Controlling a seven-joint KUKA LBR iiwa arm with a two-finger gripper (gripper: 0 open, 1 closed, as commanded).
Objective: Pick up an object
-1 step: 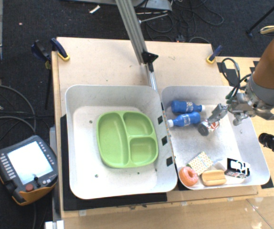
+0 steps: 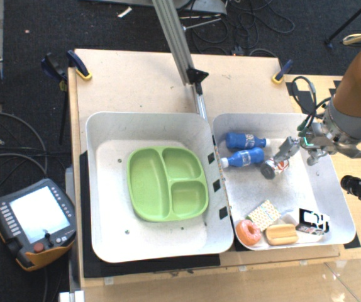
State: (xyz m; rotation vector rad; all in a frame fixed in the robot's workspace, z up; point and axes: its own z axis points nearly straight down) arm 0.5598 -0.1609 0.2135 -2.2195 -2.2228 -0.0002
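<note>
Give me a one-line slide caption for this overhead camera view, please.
Grey arm's tool hovers over the right white bin near two blue plastic bottles; a green divided plate sits in the left bin.

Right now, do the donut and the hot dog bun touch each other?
Cannot tell. In the camera view the donut and the hot dog bun lie side by side, but their edges blur together.

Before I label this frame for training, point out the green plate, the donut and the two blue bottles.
Green plate [image 2: 168, 182]: camera view, on the divider between its compartments.
Donut [image 2: 249, 232]: camera view, on its ring.
Upper blue bottle [image 2: 243, 141]: camera view, mid-body.
Lower blue bottle [image 2: 246, 158]: camera view, mid-body.
</note>
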